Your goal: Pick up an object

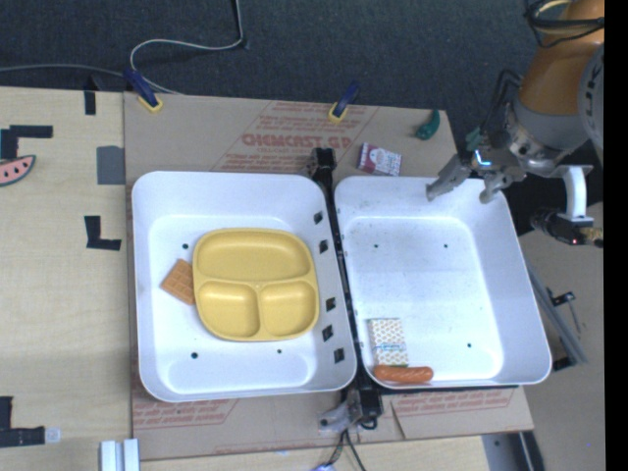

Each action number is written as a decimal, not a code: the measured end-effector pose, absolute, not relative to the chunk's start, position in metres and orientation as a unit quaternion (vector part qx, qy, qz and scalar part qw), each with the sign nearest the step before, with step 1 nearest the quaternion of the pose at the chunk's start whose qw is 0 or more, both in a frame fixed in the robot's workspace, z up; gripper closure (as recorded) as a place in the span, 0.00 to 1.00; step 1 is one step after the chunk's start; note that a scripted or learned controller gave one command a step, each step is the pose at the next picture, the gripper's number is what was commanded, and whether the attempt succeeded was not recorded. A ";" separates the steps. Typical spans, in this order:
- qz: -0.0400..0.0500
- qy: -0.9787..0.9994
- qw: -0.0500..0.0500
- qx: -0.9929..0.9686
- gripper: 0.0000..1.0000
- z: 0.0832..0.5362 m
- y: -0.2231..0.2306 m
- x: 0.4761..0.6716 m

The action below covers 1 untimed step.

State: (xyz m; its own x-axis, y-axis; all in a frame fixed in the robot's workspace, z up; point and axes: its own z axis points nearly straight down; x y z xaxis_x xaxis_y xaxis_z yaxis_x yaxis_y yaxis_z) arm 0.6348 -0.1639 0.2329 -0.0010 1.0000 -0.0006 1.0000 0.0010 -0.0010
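A dark grey carpeted floor (324,27) ran across the top of the scene, toward twelve o'clock, where a thin pale cable (186,45) looped over it. A light wooden bench top (59,292) filled the nine o'clock side, marked with black tape strips (98,234). A brown cardboard sheet (285,135) with red lettering lay at centre, pinned by two blue-and-yellow clamps (343,103).

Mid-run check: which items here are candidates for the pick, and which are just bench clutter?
Pick candidates, in the bins:
- yellow divided tray, left bin
- tan cracker, tucked at the tray's left edge
- small patterned packet, right bin
- sausage, right bin's near edge
- end effector, fingers apart above the right bin's far rim

Lying about, outside the bins:
- small box
- green item
- clamps
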 end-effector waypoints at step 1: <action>0.001 -0.707 0.002 -0.707 0.00 0.153 -0.133 0.557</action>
State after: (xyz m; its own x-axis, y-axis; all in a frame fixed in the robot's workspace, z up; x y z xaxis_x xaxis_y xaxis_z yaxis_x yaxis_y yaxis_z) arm 0.5572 -0.1327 0.1525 -0.0004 1.0000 0.0009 1.0000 0.0004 -0.0038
